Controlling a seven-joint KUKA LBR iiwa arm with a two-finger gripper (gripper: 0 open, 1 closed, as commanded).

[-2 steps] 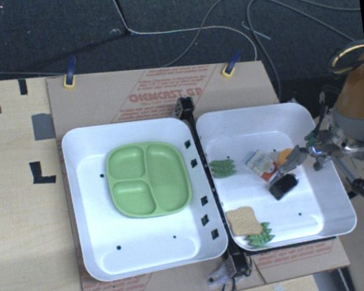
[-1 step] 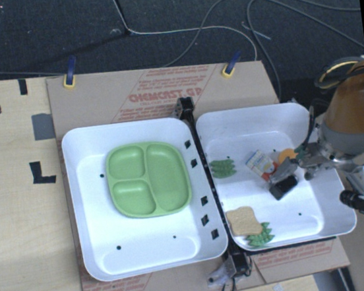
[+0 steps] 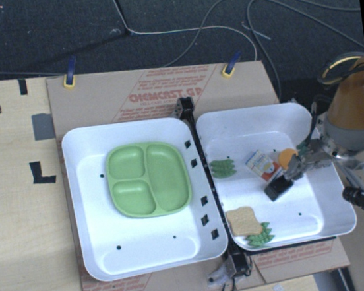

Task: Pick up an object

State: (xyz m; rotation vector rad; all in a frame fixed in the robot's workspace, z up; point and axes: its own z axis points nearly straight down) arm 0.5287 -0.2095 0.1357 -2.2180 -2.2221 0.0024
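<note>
Camera view: gripper (image 3: 282, 185) low in right white bin (image 3: 298, 116), fingers' state unclear, approaching; next, close on small orange object (image 3: 287, 157).

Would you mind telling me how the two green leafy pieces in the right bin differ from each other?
The upper green piece lies alone on the white bin floor near the divider, while the lower green piece touches the tan bread slice at the bin's near edge. The upper one looks compact and rounded; the lower one is longer and lies at a slant. The lower one is partly tucked by the bread; the upper one is fully exposed. Both are small, dark green and ridged, in the right bin.
</note>
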